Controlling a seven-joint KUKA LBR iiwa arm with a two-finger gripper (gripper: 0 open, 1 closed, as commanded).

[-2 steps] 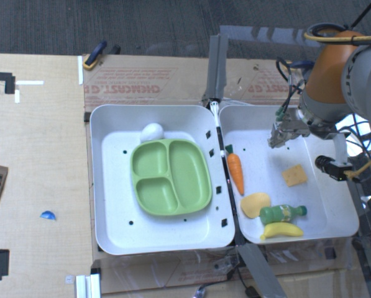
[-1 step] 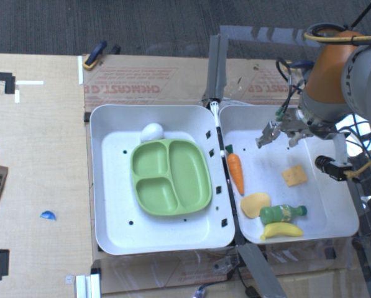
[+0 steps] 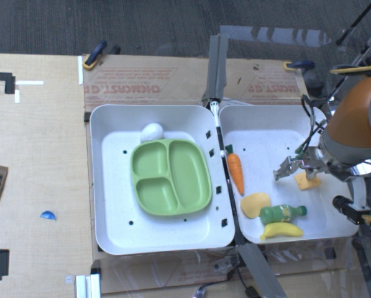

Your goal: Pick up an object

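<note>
The right bin (image 3: 260,129) holds an orange carrot (image 3: 235,172) near its left wall, a yellow round piece (image 3: 255,205), a green bottle (image 3: 282,213) and a banana (image 3: 282,230) toward the front. A yellow cheese-like wedge (image 3: 307,180) lies at the right side. My gripper (image 3: 289,168) hangs low in the right bin, just left of the wedge, its fingers spread apart and pointing left with nothing between them. The arm comes in from the right, orange band above the wrist.
The left bin (image 3: 107,166) carries a green divided plate (image 3: 171,177) and a white ball (image 3: 151,131) behind it. A grey divider post (image 3: 215,67) stands between the bins at the back. Cardboard lies behind the bins.
</note>
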